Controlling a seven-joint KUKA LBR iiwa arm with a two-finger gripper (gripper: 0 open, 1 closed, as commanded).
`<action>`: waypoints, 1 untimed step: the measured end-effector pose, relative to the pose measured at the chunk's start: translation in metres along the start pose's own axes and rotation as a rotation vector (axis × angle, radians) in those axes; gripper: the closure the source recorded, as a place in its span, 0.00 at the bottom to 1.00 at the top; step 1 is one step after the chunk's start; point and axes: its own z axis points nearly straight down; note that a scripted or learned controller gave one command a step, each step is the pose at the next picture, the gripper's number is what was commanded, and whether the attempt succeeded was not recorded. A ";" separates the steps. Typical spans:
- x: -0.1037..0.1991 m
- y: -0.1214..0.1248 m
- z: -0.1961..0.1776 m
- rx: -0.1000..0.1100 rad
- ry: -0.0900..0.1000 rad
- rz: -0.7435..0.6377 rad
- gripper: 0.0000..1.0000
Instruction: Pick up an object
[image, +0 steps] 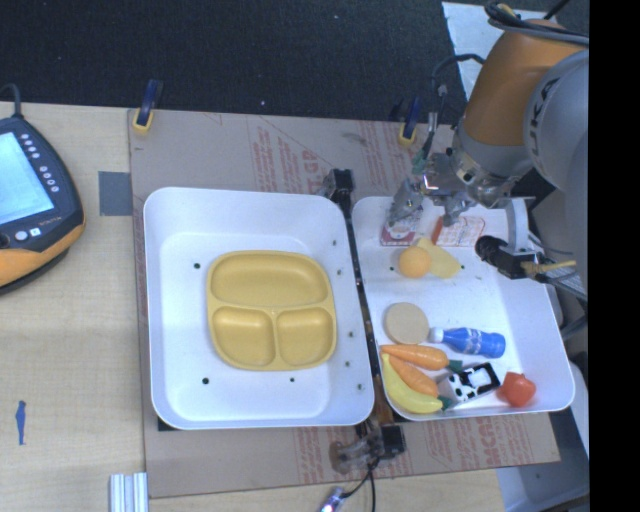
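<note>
1. Nearest the camera: a small black clamp fitting (372, 447) at the front edge of the cardboard sheet (250, 150) that lies under both bins on the wooden table (70, 350).
2. Left bin (170, 230) holds a yellow three-compartment tray (271, 307), lying flat near its middle.
3. Right bin (545, 330), front end: a banana (408, 392) touching a carrot (418, 356) just behind it; a black-and-white toy (470, 384) beside them; a red tomato-like piece (516, 389) at the front right corner.
4. Mid bin: a round tan biscuit-like disc (406, 322), and a blue bottle with a white cap (468, 342) lying on its side just right of it.
5. Far end: an orange ball (415, 262) touching a pale yellow piece (443, 262); behind them two red-and-white packets (460, 233).
6. End effector (428, 205) is low over the far left corner of the right bin, above the left packet; fingers look apart, nothing visibly between them.
7. Black teach pendant with orange trim (30, 205) rests on the table at far left.
</note>
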 end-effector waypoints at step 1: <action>-0.043 0.002 0.056 0.004 -0.001 -0.002 0.00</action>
